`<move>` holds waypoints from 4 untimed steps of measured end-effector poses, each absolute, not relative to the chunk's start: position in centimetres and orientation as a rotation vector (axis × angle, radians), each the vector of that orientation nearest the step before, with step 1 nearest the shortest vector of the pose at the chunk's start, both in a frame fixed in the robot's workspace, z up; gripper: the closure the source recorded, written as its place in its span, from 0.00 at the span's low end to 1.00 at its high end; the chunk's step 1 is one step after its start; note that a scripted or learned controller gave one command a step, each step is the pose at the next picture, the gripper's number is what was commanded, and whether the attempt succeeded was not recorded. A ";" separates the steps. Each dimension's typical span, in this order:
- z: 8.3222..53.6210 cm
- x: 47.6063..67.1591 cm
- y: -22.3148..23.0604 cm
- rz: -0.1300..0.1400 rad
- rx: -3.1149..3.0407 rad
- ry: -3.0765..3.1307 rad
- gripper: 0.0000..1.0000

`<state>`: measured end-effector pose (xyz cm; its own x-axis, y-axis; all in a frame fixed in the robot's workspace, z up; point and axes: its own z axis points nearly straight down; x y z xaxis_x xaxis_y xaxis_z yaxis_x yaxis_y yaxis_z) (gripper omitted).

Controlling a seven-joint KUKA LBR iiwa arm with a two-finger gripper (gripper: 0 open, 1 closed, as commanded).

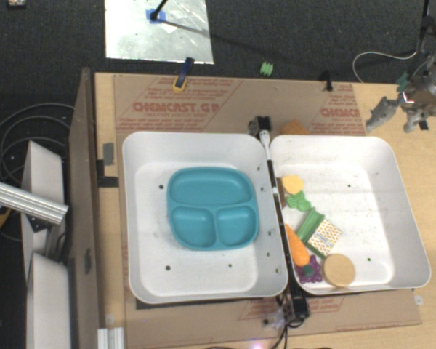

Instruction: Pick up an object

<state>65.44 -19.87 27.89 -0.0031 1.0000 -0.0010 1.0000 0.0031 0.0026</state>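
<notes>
the gripper (401, 116) hangs open and holds nothing beyond the right bin (381, 195), smooth plastic toys (312, 238) crowding its left wall.

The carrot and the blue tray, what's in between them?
In the camera view, the carrot lies in the right bin and the blue tray in the left bin. Between them run the bins' two adjoining white rims, nothing else.
</notes>
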 end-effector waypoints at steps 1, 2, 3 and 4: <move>16.6 57.0 -20.7 -0.009 2.232 2.226 0.00; 18.9 54.8 -14.4 0.001 2.216 2.230 0.00; 12.0 53.5 -10.0 0.000 2.217 2.231 0.00; 8.3 52.7 -8.3 0.000 2.217 2.226 0.00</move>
